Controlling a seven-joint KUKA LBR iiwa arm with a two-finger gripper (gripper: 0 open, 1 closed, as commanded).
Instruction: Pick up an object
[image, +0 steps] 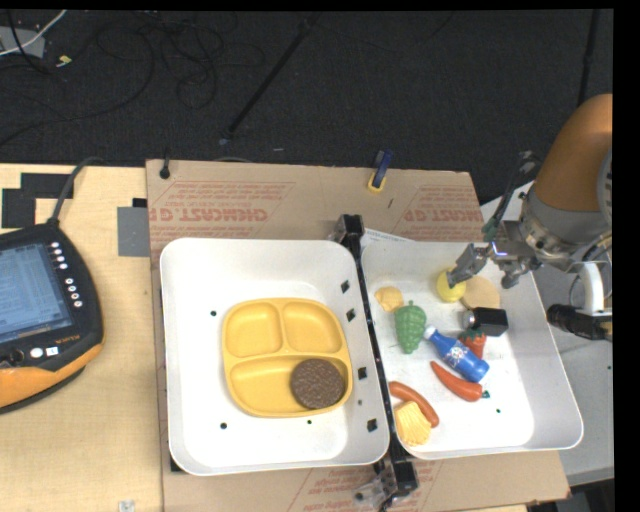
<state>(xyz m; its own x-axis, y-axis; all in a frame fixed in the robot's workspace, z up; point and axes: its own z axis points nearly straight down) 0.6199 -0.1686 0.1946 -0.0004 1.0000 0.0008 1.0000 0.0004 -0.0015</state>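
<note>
My gripper (488, 272) hangs over the far side of the right bin (545, 400), open, with its two fingers spread and nothing between them. Just under it lie a yellow round piece (449, 288) and a tan piece (483, 293). Nearer the front are a black block (490, 321), a blue bottle (460, 356), a red pepper (455, 382), a green toy vegetable (409, 327), a small yellow piece (388, 297), an orange sausage (413, 399) and a yellow chunk (413, 426).
The left bin (190, 300) holds a yellow divided plate (270, 345) with a brown round patty (318, 383) on it. A teach pendant (40, 300) lies on the bench at far left. A black divider (365, 345) runs between the bins.
</note>
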